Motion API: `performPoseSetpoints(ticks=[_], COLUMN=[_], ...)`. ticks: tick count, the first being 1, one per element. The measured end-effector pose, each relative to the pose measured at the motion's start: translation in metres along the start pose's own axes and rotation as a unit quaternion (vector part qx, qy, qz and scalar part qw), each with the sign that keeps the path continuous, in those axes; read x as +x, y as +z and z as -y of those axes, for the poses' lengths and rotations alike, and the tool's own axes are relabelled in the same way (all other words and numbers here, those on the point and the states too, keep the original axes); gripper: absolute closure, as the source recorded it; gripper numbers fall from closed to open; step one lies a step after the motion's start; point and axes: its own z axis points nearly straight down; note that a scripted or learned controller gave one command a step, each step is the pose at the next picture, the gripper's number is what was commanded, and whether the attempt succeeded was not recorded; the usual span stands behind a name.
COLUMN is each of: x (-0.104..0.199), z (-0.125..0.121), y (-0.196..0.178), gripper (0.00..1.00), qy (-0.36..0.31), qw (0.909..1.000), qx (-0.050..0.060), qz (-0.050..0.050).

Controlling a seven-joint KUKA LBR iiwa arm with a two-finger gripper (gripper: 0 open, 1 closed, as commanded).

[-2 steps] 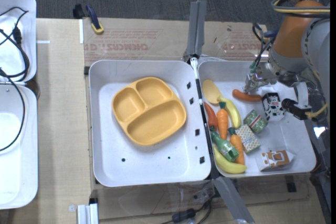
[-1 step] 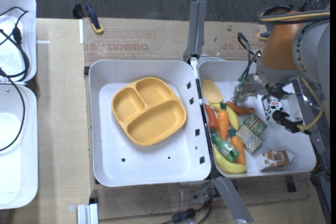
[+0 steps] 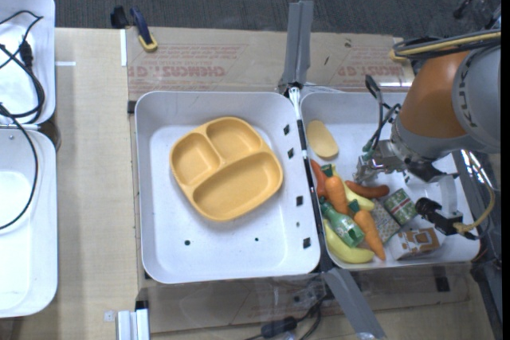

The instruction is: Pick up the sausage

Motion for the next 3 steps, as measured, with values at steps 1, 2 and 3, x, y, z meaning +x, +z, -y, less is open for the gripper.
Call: performPoseSetpoints(ticks=[1,2,3], x=[0.006,-0.018,-0.020], z=[-0.016,0.017,0.017], y=[0.000,-0.001,-0.007], gripper=[0.00,0.00,1.00], qy=[-0.048,-0.058,-0.055], qw=[0.9989,0.9983,0.9985], qx=[-0.001,-0.002,0.000], qz=[0.000,0.000,0.000])
